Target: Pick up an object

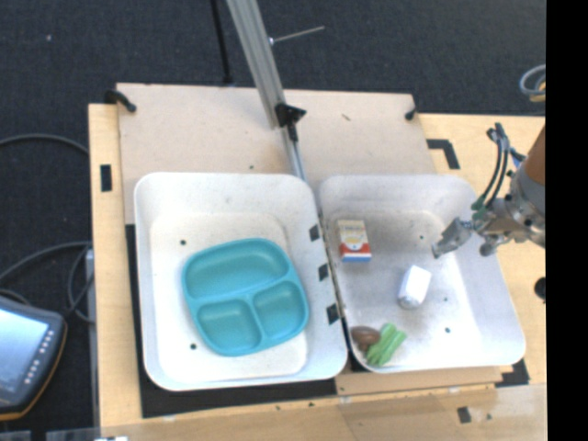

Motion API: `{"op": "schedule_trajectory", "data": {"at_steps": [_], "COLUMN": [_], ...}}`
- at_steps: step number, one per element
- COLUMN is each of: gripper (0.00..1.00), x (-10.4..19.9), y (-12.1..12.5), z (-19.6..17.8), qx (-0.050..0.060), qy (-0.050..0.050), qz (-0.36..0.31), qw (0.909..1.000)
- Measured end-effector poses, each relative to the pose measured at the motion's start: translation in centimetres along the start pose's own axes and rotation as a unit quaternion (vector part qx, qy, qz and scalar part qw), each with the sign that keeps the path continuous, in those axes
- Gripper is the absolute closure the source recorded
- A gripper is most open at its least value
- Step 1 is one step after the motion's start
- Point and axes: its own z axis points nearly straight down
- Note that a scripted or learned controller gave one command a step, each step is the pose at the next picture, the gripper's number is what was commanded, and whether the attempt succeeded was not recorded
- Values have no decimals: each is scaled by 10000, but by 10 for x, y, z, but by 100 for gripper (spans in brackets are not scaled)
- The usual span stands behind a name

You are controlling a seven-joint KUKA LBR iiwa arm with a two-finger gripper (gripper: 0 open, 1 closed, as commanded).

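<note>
The right bin [487, 329] holds a small white, red and blue box [353, 240] near its left wall. A white cylinder [414, 285] lies on its side near the middle. A green object [390, 344] and a brown lump [365, 336] sit together at the bin's front left corner. My gripper [453, 237] hangs over the right part of this bin, up and to the right of the white cylinder and apart from it. I see nothing held in it.
The left bin [156, 209] carries a teal divided plate [244, 294]. A slanted metal pole [260, 53] rises from the back between the bins. A handheld pendant [23, 352] lies off the bench at the lower left.
</note>
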Motion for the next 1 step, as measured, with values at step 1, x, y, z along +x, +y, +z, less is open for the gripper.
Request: {"op": "schedule_trajectory", "data": {"at_steps": [1], "gripper": [0], "x": [50], "y": [-45], "z": [66], "qx": [45], "qy": [13], "qz": [3], "qw": [10000]}}
